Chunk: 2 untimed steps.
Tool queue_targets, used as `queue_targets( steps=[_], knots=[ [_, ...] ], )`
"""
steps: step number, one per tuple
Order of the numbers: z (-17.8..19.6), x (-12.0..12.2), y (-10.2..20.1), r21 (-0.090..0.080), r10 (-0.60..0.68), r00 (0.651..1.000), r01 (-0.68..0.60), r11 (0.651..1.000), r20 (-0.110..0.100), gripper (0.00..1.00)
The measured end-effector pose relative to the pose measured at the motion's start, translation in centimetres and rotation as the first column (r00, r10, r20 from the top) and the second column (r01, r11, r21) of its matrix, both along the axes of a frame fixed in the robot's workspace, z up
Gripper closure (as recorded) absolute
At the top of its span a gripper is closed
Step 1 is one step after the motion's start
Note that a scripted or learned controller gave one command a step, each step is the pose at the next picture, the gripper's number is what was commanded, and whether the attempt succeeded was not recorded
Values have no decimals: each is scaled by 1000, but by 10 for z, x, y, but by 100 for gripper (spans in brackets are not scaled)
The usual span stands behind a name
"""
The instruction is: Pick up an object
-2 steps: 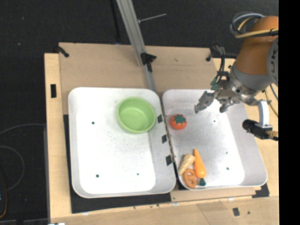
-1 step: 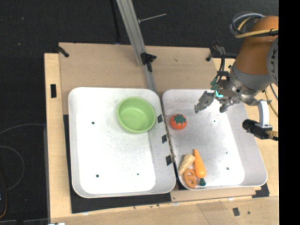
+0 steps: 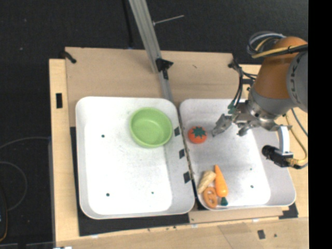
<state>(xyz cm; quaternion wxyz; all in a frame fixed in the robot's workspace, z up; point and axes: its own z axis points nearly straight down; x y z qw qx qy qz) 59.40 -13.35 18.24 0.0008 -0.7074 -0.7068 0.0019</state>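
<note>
A red toy tomato lies at the left side of the right bin. Near that bin's front edge sit an orange carrot, a pale beige piece and a round orange slice, all bunched together. My gripper hangs over the right bin's upper middle, right of the tomato and apart from it. Its fingers are spread open with nothing between them.
A green bowl sits in the left bin near its upper right corner. A grey metal pole slants down from the top to the gap between the bins. The arm fills the upper right.
</note>
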Motion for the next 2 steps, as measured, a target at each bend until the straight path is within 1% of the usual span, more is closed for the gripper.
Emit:
queue_targets(
  steps=[1, 2],
  knots=[
    [-57, -6, 7, 1, -1, 1000, 1, 1000, -1, 0],
    [-83, -6, 6, 0, -2, 1000, 2, 1000, 1, 0]
  ],
)
